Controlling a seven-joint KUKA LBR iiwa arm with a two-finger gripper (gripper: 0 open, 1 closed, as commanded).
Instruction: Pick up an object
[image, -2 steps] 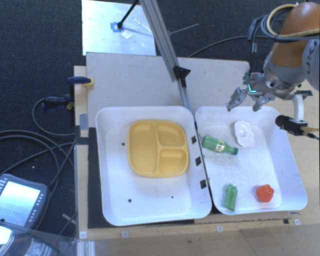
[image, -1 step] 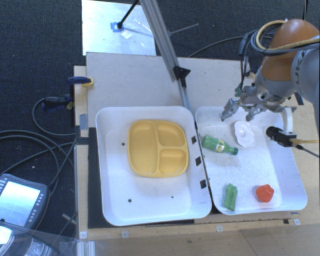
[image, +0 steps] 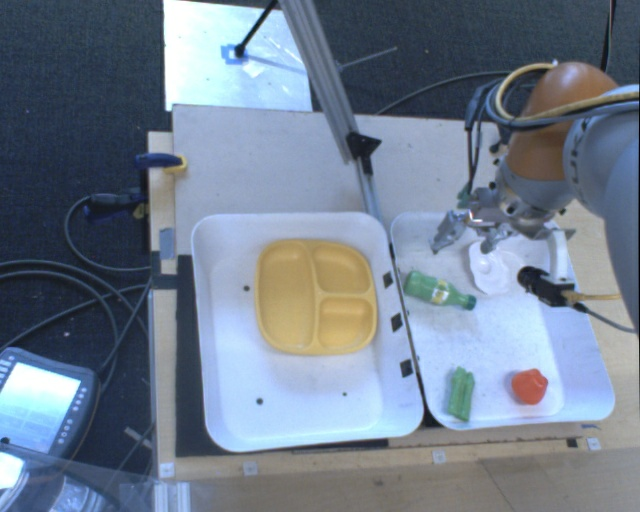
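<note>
Camera view, near to far: right bin (image: 590, 395) carried a green block-like piece (image: 460, 393) by its near-left edge and a red pepper-shaped toy (image: 530, 386) near the near-right corner. Mid-bin, a green bottle (image: 437, 291) lay on its side, cap pointing right. Past it, a small white object (image: 493, 270) sat against the far side, hard to read against the white floor. Left bin (image: 225, 400) held a yellow divided tray (image: 316, 297), flat, roughly centred. Both bins sat on the table (image: 260, 160).

Jaws (image: 470, 228) hung over the right bin's far end, just beside the white object, above and to the right of the bottle. Couldn't tell how far apart they stood; nothing visibly between them.

Judgement: no target was fixed, and the bottle looked the closest easy pick. Likely light hollow plastic, stiff, smooth, prone to roll. Take it across the body mid-length, not the tapered neck. Red toy probably light and rounded, could squirt out. Tray too wide and flat for a pinch.
</note>
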